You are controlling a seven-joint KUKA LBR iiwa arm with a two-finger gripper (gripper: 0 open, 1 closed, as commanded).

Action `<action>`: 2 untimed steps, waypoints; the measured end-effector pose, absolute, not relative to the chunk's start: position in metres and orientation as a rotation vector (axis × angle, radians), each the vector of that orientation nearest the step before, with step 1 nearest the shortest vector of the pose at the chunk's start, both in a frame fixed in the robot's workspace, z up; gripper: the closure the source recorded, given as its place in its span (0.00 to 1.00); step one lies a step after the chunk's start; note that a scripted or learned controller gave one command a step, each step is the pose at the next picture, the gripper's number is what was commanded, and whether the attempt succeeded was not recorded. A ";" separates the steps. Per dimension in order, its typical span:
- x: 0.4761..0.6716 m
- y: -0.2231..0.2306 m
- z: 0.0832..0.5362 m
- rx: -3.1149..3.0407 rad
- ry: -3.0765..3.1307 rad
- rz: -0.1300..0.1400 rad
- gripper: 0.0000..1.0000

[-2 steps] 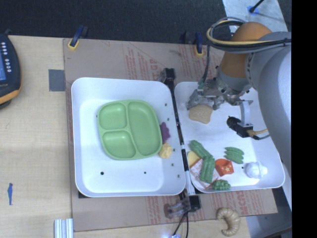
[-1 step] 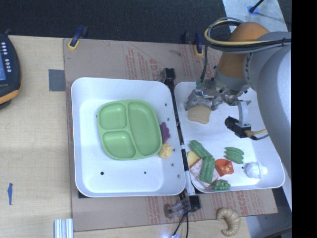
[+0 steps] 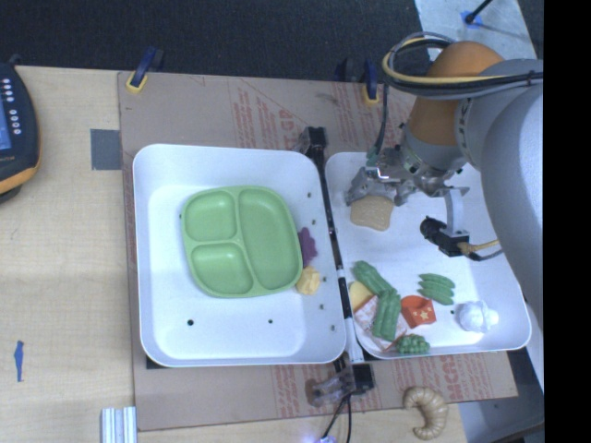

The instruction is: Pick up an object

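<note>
Bread, a tan toy slice, lies directly under the gripper in the right bin, close to that bin's far left corner. Whether the tool's tips are spread, closed, or already pinching the slice cannot be told from this slanted view, since the wrist body hides them. The slice looks to be still flat on the bin floor rather than raised.

Judging from this, the step in hand is the grasp on the bread. To do it well, the tool should straddle the slice across its narrow width, go down until the tips nearly touch the floor, then close firmly before any lift. The slice is thin and flat, so a shallow descent would likely slip off its top edge. The bin wall sits just beyond and to the left of the tool, so the approach should stay vertical to avoid bumping it.

Nearer the camera from the tool lies a cluster of toy food: green pea pods, a red piece, a yellow piece and a white ball. These are well apart from the bread. Off to the tool's left, in the other bin, rests a green divided plate.
</note>
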State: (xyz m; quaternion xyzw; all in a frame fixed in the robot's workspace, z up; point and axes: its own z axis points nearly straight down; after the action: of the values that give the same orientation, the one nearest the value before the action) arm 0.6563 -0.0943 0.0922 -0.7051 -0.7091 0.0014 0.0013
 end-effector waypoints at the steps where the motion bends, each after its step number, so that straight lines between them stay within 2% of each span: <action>1: 0.656 -0.092 0.092 -2.211 -2.227 0.005 0.00; 2: 0.656 -0.102 0.092 -2.219 -2.223 0.003 0.00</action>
State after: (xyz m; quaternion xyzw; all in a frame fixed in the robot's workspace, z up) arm 0.6564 -0.1017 0.0923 -0.7063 -0.7079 0.0010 0.0003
